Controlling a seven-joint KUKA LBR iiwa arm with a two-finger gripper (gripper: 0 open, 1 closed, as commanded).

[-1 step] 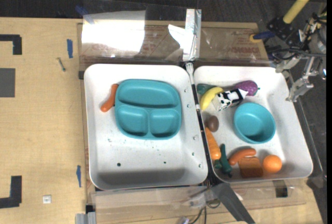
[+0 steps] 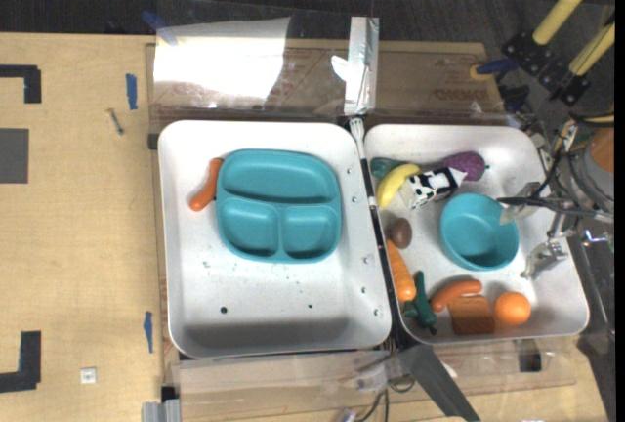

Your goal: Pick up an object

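The right bin (image 2: 571,308) holds toy food: a yellow banana (image 2: 395,184), a purple eggplant (image 2: 461,164), an orange (image 2: 513,310), a carrot (image 2: 401,275) and a teal bowl (image 2: 478,231). The left bin (image 2: 186,264) holds a teal tray (image 2: 279,205).

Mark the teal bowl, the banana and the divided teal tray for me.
teal bowl (image 2: 478,232): camera view, on its inner floor.
banana (image 2: 395,183): camera view, on the middle of its curved body.
divided teal tray (image 2: 278,178): camera view, on the floor of its large upper compartment.
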